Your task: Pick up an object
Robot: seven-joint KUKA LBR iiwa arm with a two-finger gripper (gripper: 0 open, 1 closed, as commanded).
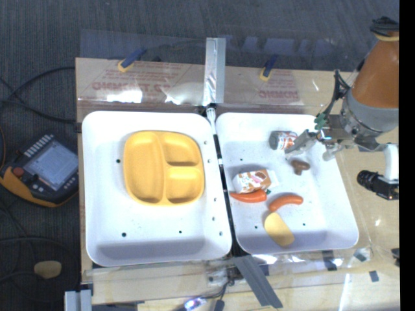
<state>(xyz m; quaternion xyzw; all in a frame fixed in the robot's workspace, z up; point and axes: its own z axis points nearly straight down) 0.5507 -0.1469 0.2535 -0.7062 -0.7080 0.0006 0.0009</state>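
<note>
Pincer (315, 142) spread open, empty, above right bin (337, 222) upper right, between small can (283, 140) and brown piece (300, 166). Yellow divided tray (163, 167) in left bin (104, 238).

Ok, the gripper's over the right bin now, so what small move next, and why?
Probably a short descent straight down. The gripper hangs at the upper right of the right bin, open, with nothing between its fingers. The small can lies just beside one fingertip and a small brown object just below, so either is the nearest target; the sausage lies farther off.
</note>
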